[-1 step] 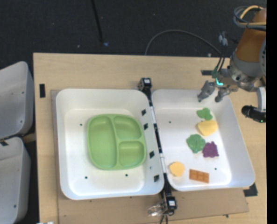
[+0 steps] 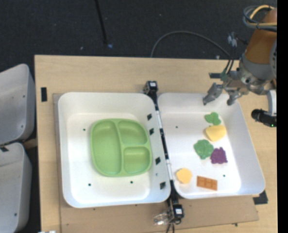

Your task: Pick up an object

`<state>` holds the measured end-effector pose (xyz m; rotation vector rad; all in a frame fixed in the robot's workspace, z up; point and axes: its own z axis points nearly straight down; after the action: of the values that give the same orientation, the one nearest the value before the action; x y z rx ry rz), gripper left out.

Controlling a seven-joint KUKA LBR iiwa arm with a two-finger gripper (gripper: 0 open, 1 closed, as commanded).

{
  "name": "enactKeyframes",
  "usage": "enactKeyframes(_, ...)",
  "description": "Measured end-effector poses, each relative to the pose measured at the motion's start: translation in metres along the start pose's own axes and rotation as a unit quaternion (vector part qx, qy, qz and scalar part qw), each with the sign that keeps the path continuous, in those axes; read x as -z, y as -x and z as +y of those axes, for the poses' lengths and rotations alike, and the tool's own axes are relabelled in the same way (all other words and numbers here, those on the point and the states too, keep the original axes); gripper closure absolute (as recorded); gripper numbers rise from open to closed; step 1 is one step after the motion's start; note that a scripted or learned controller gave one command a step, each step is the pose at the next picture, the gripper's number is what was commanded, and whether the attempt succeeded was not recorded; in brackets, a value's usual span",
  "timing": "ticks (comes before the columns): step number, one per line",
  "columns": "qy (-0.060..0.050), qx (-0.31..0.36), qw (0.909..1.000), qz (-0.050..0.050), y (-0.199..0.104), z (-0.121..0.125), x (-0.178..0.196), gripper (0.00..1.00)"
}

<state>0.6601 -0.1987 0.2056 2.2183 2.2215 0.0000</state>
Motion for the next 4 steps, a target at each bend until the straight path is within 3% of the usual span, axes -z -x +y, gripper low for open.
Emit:
enactKeyframes(2, 0.001, 0.002, 1.0000, -0.001, -0.001, 0.006, -0.105, 0.00)
enactKeyframes(3, 0.004, 0.004, 1.0000, -0.003, 0.001, 0.008, -0.090, 1.00)
enactKeyframes(4, 0.003, 0.001, 1.0000, 0.000, 0.001, 0.016, -0.043, 1.00)
